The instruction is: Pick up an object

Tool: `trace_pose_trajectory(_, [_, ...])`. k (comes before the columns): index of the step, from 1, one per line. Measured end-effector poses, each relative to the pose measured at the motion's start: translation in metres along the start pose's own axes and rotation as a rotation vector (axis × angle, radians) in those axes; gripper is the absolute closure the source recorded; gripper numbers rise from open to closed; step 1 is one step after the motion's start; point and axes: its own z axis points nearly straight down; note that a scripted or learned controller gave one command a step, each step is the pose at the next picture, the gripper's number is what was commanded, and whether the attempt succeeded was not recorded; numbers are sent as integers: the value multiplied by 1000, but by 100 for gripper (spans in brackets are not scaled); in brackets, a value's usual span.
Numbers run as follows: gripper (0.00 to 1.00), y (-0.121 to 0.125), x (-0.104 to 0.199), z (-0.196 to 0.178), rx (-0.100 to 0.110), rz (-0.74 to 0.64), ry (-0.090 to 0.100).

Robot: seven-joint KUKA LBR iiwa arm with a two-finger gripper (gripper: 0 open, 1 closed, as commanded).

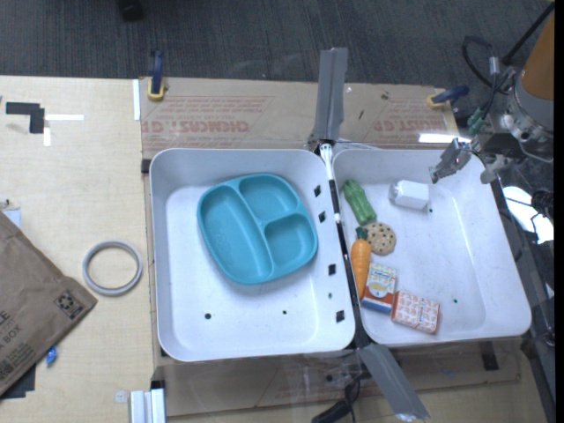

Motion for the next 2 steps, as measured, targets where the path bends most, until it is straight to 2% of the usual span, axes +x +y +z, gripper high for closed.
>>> trace_pose_trajectory(1, [0, 54, -19, 136, -1, -53, 1])
trace_pose_trajectory(2, [100, 54, -21, 130, 2, -52, 1])
